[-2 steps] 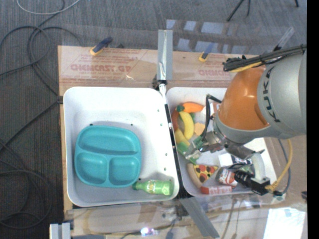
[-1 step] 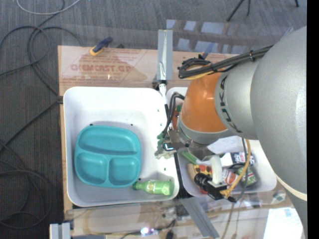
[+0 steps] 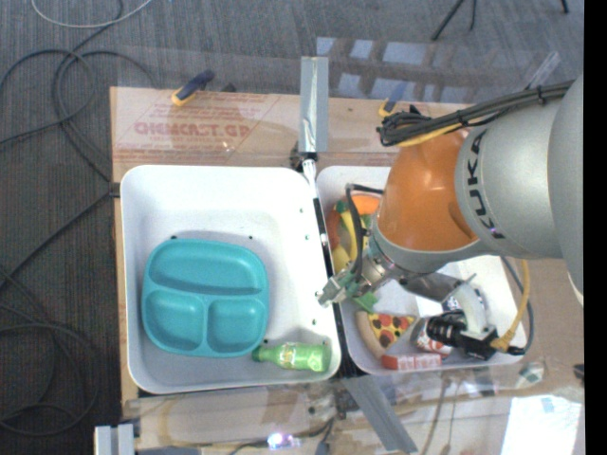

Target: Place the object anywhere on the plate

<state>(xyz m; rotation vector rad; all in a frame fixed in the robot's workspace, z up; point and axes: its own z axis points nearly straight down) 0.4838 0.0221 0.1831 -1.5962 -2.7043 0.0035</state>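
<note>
A teal plate with three compartments lies in the left bin. Nothing rests on it. A green bottle-shaped object lies on its side on the bin floor, just off the plate's front right corner. My gripper hangs low at the left edge of the right bin, by the wall between the two bins. A small green piece shows right beside it; whether it is held is unclear. The orange wrist band hides much of the right bin.
In the right bin lie a pizza-slice toy, a yellow banana-like piece, an orange item, a red and white item at the front, and a pale object. The divider wall stands between gripper and plate.
</note>
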